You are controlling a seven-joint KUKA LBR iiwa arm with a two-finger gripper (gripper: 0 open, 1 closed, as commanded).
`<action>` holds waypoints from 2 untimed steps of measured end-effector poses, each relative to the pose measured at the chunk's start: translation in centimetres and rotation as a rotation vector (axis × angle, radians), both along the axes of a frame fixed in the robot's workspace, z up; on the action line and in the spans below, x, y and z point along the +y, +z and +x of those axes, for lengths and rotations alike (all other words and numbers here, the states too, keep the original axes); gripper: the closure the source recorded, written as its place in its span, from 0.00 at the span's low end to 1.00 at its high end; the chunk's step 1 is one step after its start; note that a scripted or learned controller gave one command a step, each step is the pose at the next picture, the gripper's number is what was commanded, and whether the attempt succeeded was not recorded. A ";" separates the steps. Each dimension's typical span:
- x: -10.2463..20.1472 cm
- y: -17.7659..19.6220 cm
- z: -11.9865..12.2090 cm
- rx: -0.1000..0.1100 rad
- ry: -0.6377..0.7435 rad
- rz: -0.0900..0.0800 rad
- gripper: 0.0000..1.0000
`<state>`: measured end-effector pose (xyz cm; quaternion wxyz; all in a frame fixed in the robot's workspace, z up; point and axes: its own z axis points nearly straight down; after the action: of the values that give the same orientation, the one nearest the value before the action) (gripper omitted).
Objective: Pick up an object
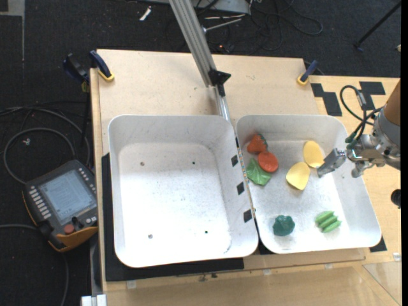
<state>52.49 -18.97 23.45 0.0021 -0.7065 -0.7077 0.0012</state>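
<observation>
The right bin (357, 199) holds several small things. Two yellow pieces (312, 153) (298, 175) lie near its middle. At its left side are two orange-red items (257, 144) (268, 162) and a green leaf-like piece (258, 173). Toward the front lie a dark green broccoli-like item (283, 224) and a light green ridged piece (327, 221). My gripper (342, 166) hangs over the right part of this bin, just right of the yellow pieces. It is open, and only white bin floor shows between its fingers.
The left bin (115, 171) stands beside the right one, and they share a raised middle wall (242, 177). A slanted metal pole (194, 37) rises from the back. Clamps (102, 65) (306, 72) sit at the bench's rear corners.
</observation>
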 end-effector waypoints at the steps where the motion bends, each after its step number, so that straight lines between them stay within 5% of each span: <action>1: 0.0 0.2 0.1 -0.005 -0.001 -0.001 0.00; 2: -0.4 -4.2 -0.3 0.000 -0.003 0.000 0.00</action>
<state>52.21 -19.38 19.20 0.0020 -0.7076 -0.7066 0.0014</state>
